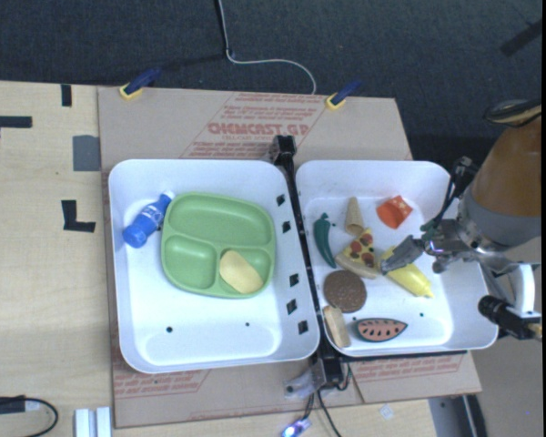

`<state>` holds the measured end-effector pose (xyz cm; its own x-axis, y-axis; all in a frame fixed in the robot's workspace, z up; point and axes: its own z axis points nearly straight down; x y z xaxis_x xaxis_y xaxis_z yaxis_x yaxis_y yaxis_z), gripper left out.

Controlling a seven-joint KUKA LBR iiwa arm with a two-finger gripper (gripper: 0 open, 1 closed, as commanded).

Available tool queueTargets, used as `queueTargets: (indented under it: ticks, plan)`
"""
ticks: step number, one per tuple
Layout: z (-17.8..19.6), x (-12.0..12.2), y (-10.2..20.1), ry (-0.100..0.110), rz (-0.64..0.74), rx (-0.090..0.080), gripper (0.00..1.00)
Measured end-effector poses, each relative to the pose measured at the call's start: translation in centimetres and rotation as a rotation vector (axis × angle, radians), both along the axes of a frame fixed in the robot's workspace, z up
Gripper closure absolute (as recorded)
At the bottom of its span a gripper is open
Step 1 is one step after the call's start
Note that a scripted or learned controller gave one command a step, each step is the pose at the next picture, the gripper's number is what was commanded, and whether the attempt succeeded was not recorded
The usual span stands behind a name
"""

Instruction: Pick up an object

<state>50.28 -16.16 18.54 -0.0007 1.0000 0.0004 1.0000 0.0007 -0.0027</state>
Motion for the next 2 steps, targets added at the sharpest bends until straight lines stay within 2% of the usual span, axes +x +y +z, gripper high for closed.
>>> queueTargets:
  ticks: [1,2]
  plan:
    - [-10.6,-2.1,6.7,0.001,0.004,0.0,0.0]
    - [-9.1,-2.0,6.4,0.001,0.0,0.0,1.0]
